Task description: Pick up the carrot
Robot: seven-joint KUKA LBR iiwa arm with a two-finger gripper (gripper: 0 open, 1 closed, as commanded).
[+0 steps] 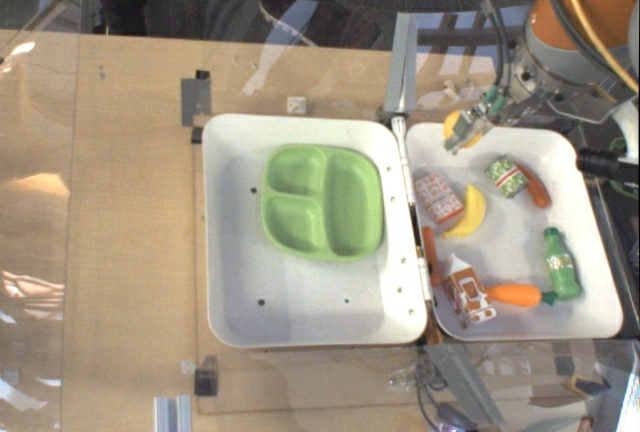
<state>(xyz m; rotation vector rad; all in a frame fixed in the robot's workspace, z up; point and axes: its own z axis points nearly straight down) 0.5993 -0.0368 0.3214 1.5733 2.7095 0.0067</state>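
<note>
The carrot (514, 296), orange with a green top pointing right, lies flat near the front edge of the right bin (590, 320). It sits between a small red-and-white carton (469, 296) and a green bottle (560, 265). My gripper (466, 131) hangs over the right bin's back left corner, far from the carrot and above it in the view. A small yellow thing (459, 124) shows right at the gripper's tip; I cannot tell whether it is held.
The right bin also holds a yellow banana (470, 212), a red checked box (437, 195), a green-and-red can (507, 176), a brown sausage (540, 191) and a long red stick (431, 258) along its left wall. A green divided plate (325, 202) lies in the left bin (240, 310).
</note>
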